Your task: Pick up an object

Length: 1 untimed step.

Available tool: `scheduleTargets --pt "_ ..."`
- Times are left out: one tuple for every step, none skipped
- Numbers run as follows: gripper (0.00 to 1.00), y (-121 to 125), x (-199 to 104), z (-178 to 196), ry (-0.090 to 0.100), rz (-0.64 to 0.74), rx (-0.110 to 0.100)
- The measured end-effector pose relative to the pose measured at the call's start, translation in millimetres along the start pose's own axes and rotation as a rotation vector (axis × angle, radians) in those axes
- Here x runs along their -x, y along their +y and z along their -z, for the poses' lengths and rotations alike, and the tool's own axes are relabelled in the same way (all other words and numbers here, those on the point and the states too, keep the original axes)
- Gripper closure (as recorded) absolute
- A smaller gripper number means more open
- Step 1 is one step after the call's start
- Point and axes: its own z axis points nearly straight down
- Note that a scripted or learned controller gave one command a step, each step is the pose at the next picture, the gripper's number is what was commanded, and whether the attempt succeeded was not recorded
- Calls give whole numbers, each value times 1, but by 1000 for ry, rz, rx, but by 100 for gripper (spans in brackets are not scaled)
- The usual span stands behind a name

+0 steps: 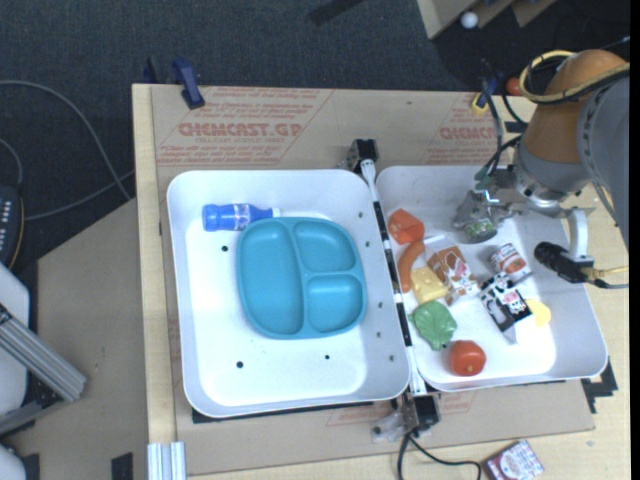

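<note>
My gripper [479, 216] hangs low over the back part of the right bin [575, 353], reaching in from the right under the grey arm with its orange band. A small dark greenish thing [481, 231] lies right under it; whether it is held I cannot see. Toy foods fill the bin: an orange-red piece [405, 226], an orange strip [409, 263], a yellow wedge [429, 287], a printed packet [451, 266], a green pepper [434, 322], a red tomato [466, 357], a small can [508, 260] and a black-and-white packet [508, 303].
The left bin [200, 348] holds a blue divided plate [300, 274] and a blue bottle [230, 215] lying at its back left. A small packet [513, 462] lies on the bench in front of the bins. A clamp [186, 80] grips the board's back left edge.
</note>
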Motion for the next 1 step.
scheduleTargets --pt "100 28 -86 94 2 1 0"
